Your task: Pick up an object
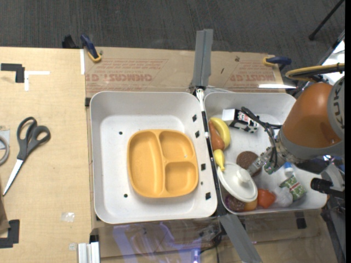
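The right bin [258,98] holds a heap of items: a yellow banana [220,130], a reddish fruit [217,142], a white round lid [239,183], a brown disc [247,159], a black-and-white item [242,119], a small bottle with a green label [293,186] and a red object [266,198]. My gripper [264,164] hangs low in this bin, just right of the brown disc and left of the bottle. The orange band [312,119] of the arm hides the bin's right side. Nothing is visibly held.
The left bin [109,119] carries a yellow divided plate [163,163]. Scissors [24,144] lie on the bench at far left. A grey divider [202,64] stands between the bins at the back. Cardboard [142,73] lies behind them.
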Available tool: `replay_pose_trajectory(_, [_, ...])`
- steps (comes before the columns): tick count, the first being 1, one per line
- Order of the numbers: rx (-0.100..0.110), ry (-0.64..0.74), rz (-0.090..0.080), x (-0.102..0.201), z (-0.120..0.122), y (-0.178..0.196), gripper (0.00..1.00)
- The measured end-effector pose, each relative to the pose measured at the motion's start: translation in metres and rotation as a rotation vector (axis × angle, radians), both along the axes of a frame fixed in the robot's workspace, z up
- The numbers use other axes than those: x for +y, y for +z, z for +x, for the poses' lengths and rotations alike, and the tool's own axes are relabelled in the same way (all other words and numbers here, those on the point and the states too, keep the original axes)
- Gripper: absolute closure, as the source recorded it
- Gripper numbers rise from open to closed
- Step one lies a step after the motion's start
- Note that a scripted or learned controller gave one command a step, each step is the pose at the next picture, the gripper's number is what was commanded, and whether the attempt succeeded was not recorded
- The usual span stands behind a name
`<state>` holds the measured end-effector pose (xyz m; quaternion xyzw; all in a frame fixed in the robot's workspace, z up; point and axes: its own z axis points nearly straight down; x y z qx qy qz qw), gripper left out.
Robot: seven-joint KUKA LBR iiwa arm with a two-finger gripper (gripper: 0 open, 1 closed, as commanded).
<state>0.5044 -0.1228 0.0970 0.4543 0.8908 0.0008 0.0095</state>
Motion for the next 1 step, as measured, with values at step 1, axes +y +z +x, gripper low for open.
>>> replay_pose_trajectory(1, [0.006, 0.349, -0.005, -0.1015, -0.0081, 0.0004, 1.0])
